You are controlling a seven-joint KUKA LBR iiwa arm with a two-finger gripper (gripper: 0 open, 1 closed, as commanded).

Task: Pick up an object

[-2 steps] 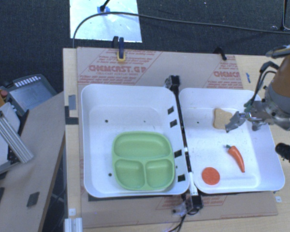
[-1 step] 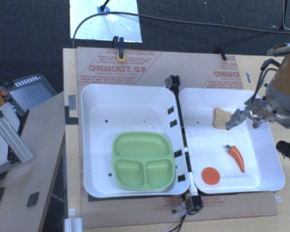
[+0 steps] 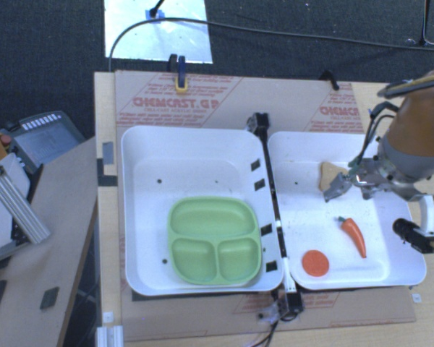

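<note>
Two white bins sit side by side — the left bin (image 3: 141, 194) and the right bin (image 3: 405, 270). The left one carries one green divided plate (image 3: 213, 238) with three compartments. The right one carries three loose things — one orange carrot (image 3: 353, 234), one red-orange disc (image 3: 316, 263), one tan piece (image 3: 328, 173).

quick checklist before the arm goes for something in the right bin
1. Targets present in right bin: ok, carrot, orange disc and tan piece lie there.
2. Carrot and disc apart from each other: ok.
3. Tool over the right bin: ok, near the tan piece.
4. Tool holding anything: cannot tell.
5. Tan piece clear for grasping: not ok, partly covered by the tool.
6. Green tray out of the way: ok, in the left bin.
</note>
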